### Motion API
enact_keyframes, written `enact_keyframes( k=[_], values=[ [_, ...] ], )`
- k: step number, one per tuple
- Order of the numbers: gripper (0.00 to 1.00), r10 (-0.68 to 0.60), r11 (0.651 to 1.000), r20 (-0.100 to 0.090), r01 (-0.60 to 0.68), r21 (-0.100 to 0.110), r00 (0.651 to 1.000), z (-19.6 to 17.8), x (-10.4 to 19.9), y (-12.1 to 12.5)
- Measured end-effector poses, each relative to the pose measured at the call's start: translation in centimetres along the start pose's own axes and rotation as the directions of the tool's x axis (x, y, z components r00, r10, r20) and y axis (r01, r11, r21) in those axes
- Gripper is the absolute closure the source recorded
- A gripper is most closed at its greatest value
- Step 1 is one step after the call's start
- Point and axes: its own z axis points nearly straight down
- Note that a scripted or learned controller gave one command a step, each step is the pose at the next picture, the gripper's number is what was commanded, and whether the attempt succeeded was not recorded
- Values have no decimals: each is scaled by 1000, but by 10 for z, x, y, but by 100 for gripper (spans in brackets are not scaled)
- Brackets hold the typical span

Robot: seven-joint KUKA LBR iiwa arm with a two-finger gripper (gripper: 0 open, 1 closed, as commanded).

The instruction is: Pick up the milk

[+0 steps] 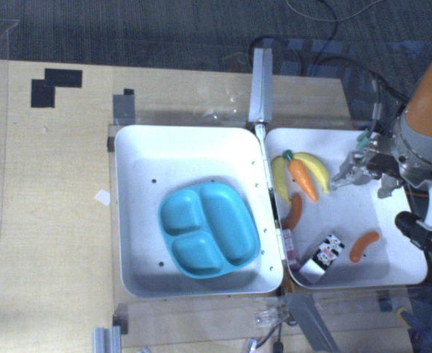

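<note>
Two white bins sit side by side on my worktop, pale wood with black squares near its far left. Left bin: holds a blue divided plate, three compartments, lying flat and turned at a slant, toward the bin's near side. Right bin: holds the food items.

My arm enters from the right, grey with the orange band high at the frame edge. My pincer hangs over the far right part of the right bin, fingers pointing left toward the banana. They look spread a little, with nothing between them.

Banana, yellow, curved, lies in the far left part of the right bin. Carrot, orange with a green top, lies across the banana, touching it. Just nearer, a reddish-brown sausage lies beside the bin's left wall. A second sausage, more orange, lies near the right side, well apart from the first.

Milk: small carton, black-and-white cow pattern, tipped on its side near the bin's near left corner. It lies between the two sausages, touching neither. My pincer is well apart from it.
</note>
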Motion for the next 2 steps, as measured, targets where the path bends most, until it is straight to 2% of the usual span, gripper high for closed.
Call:
enact_keyframes(
  k=[1,2],
  values=[
    [0,116,993,0,-116,3,993,152,-9,-17],
    [0,37,999,0,-37,-2,999,66,2,52]
  ],
)
